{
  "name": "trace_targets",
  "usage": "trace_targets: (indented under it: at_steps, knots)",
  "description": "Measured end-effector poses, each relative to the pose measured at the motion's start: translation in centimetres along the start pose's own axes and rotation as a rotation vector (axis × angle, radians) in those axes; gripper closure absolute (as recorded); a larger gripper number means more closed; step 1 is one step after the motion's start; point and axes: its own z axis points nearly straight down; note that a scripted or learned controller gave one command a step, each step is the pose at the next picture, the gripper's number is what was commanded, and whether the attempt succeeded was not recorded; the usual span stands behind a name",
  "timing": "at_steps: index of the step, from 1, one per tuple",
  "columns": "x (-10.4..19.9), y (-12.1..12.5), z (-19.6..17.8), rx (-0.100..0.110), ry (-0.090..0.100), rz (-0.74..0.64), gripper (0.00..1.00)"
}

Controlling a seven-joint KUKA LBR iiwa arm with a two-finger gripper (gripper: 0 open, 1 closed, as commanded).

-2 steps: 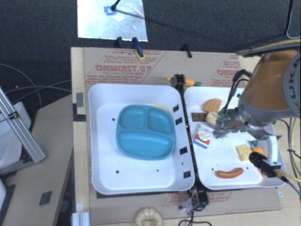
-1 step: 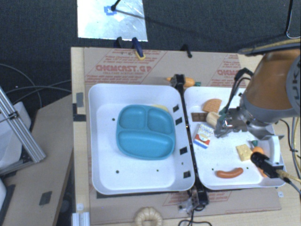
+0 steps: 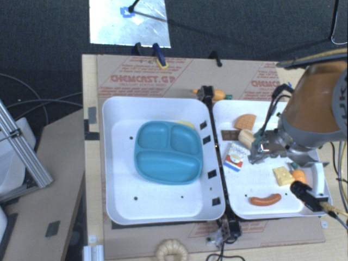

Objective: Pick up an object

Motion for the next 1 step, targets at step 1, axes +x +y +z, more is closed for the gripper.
trace_targets:
  at_steps: [1]
  knots:
    - [0.07,0.33,-0.28,-0.001,0.000,-0.002,1.00]
